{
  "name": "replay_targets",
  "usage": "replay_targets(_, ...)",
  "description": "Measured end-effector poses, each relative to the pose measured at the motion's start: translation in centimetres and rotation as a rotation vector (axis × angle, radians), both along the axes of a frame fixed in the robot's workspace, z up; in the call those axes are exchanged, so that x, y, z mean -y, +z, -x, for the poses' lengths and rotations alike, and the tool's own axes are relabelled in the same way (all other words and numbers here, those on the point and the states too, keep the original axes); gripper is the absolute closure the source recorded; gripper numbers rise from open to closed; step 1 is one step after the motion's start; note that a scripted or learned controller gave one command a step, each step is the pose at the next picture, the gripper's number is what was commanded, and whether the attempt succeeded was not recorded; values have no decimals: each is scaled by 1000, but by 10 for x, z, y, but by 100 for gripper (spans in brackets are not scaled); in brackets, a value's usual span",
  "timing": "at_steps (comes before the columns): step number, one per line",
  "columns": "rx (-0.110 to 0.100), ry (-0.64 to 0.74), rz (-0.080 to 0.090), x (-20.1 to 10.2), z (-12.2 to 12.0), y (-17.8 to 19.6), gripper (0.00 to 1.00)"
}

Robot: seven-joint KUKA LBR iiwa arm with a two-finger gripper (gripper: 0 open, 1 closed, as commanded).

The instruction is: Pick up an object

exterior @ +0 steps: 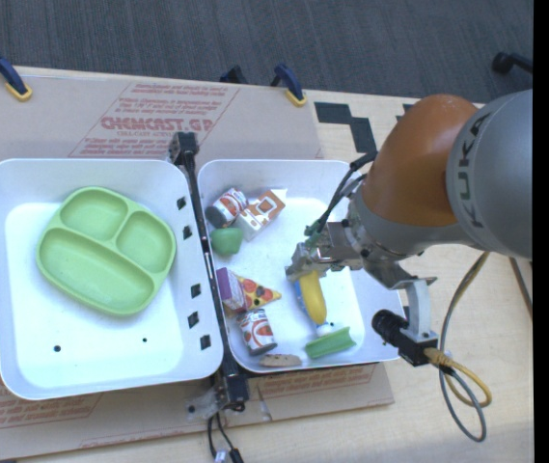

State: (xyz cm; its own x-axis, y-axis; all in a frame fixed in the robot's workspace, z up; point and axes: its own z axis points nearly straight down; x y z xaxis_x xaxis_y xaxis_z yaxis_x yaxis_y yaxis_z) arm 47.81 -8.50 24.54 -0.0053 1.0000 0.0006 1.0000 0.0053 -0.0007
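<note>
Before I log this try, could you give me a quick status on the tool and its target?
Tool low in right bin, over banana's top end. Grip unconfirmed. Green block close beside banana.

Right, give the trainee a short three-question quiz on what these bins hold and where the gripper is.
1. True or false: the green divided plate lies in the left bin.
2. Which object lies right below the gripper? A) a blue mug B) the yellow banana C) a red ball
3. Fill in: the pizza slice toy lies in the ____ bin.

Key: 1 true. 2 B. 3 right, the right bin.
</note>
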Motion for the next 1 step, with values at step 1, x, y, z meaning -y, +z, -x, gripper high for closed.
replay_targets(1, -2, 5, 0, 0, 0, 10, 100)
